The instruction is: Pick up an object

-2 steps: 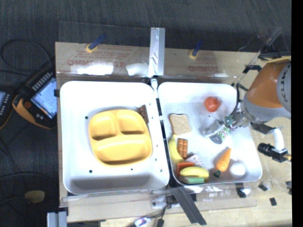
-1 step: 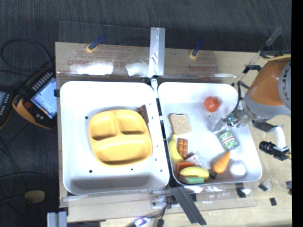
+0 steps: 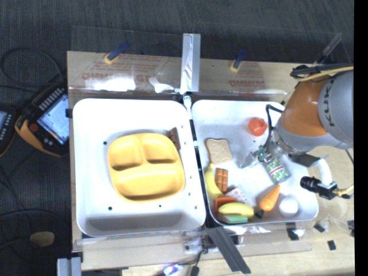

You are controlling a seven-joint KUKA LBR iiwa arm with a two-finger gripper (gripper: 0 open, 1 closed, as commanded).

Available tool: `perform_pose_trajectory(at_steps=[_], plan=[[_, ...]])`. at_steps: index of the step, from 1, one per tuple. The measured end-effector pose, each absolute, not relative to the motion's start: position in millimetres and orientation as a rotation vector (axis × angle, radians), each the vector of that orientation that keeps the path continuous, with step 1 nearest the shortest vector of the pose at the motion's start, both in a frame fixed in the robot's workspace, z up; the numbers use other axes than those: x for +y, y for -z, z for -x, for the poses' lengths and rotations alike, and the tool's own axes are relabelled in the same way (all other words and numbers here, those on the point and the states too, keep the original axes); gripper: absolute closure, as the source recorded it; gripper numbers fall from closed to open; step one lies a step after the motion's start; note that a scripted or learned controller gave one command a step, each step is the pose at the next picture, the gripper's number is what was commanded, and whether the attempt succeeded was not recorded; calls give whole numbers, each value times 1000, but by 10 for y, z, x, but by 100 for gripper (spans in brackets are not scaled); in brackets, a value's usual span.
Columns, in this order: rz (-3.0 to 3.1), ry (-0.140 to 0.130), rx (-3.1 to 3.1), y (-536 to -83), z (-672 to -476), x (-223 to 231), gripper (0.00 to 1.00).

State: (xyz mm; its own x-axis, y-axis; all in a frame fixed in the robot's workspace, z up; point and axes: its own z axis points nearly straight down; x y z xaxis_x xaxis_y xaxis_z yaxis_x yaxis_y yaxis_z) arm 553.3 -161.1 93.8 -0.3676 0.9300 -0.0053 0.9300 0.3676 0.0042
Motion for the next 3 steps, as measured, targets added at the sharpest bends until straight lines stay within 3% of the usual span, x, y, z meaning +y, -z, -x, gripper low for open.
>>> perform_pose_trajectory(at_steps=[1, 2, 3], plan=[[-1365, 3, 2829, -1477, -5847, -2140, 100], [-1374, -2, 2824, -1897, -6008, -1402, 100], [-1942, 3, 2469, -2606, -6262, -467, 100]])
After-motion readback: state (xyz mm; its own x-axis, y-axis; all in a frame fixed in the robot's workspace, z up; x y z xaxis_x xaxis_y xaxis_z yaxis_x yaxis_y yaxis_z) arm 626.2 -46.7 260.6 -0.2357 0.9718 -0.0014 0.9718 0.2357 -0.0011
